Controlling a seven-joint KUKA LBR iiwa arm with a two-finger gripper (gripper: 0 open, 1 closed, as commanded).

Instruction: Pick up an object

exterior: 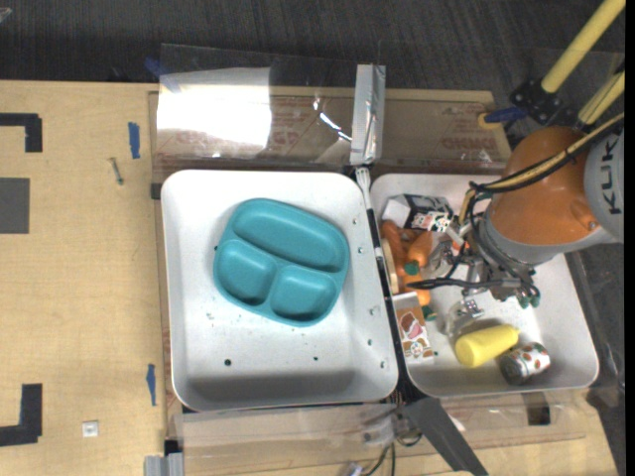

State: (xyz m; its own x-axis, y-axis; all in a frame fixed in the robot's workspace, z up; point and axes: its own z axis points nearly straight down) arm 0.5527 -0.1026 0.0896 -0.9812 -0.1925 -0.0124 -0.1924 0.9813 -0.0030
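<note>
My arm, grey with an orange band [544, 191], reaches down into the right bin [580, 310]. The gripper [466, 300] sits low among the objects there, its tips hidden in cables and clutter. Just below it lies a yellow lemon-like object [486, 344], with a small silver can [523, 362] beside that. An orange carrot-shaped toy [402, 246] and a small dark and white box [427, 212] lie at the bin's left and upper part. A printed card packet [412, 327] rests at the bin's left edge.
The left bin [198, 345] holds a teal divided plate [281, 259]. A clear plastic sheet [258, 117] and a metal divider [366, 112] stand behind the bins. Yellow poles [590, 33] rise at the upper right.
</note>
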